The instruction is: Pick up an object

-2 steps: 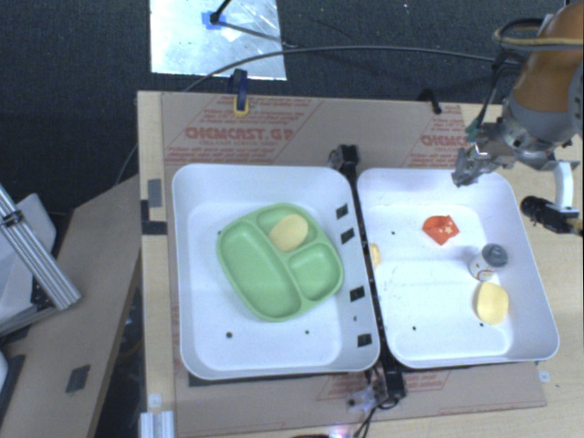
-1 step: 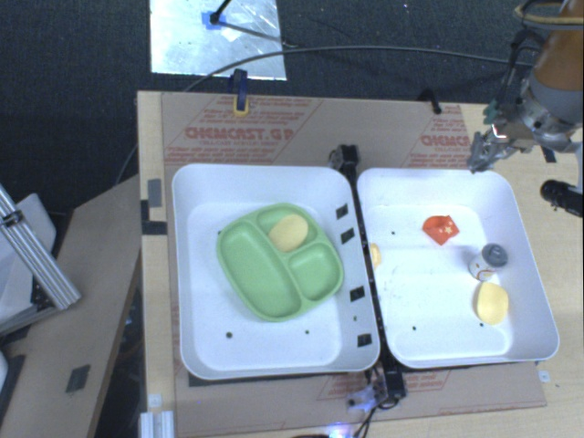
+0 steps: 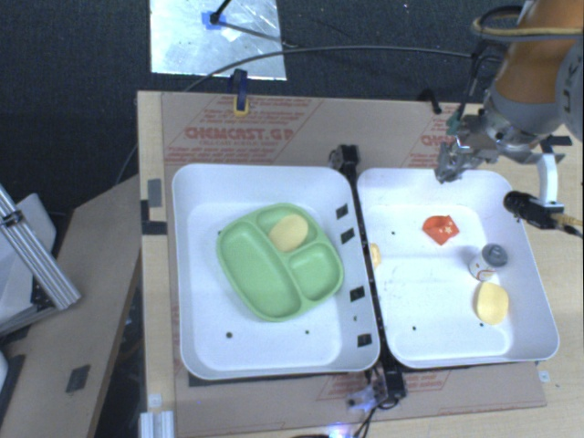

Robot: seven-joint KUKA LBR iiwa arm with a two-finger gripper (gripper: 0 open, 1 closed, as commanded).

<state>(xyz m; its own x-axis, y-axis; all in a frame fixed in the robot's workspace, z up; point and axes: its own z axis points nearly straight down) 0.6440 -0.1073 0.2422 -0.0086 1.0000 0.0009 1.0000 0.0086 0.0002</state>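
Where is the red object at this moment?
The red object lies in the right bin, toward its far side, below the gripper and up-left of the small grey piece.

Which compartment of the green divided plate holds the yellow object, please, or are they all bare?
One is filled: the yellow object lies in the upper small compartment of the green divided plate. The long compartment and the other small one hold nothing.

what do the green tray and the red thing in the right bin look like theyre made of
The green tray looks like moulded plastic: one even colour, a soft matt sheen, rounded compartment walls. The red thing looks crumpled or folded, perhaps soft plastic or foil, going by its angular creases; it is too small to be sure.
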